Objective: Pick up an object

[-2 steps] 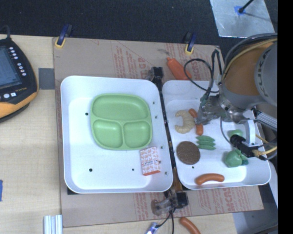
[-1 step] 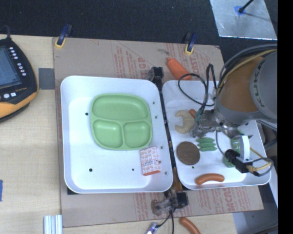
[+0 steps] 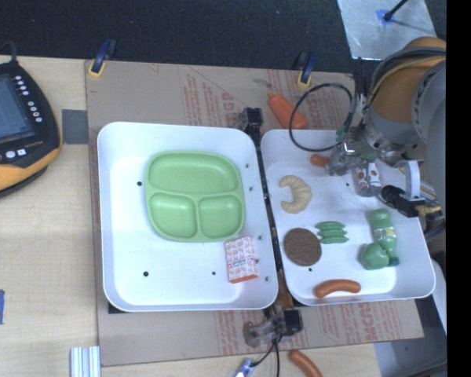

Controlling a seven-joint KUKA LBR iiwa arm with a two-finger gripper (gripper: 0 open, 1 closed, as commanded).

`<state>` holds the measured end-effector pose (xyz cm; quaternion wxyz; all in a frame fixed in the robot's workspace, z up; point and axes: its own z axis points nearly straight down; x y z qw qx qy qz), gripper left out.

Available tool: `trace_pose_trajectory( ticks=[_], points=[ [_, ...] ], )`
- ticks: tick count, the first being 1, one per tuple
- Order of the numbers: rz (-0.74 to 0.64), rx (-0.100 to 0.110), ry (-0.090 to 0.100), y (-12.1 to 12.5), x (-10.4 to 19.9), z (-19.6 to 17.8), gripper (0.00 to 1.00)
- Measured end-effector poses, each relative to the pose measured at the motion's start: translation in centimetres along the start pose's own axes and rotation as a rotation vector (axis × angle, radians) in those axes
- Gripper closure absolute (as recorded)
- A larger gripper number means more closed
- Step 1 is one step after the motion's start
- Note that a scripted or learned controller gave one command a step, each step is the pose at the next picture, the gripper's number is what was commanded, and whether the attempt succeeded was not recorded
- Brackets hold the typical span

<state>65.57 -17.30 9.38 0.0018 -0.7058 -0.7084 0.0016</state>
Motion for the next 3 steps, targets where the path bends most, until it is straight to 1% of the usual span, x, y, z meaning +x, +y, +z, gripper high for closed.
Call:
trace_pose_trajectory(
  ticks=[1,2,3],
  points=[
    [-0.006,0.002,0.000,0.0,0.0,-1.1,1.00],
    [0.001,-0.005,-0.001,0.0,-3.9,-8.9,1.00],
    [0.000,-0.002,-0.001,0.0,-3.9,-8.7,0.00]
  ],
)
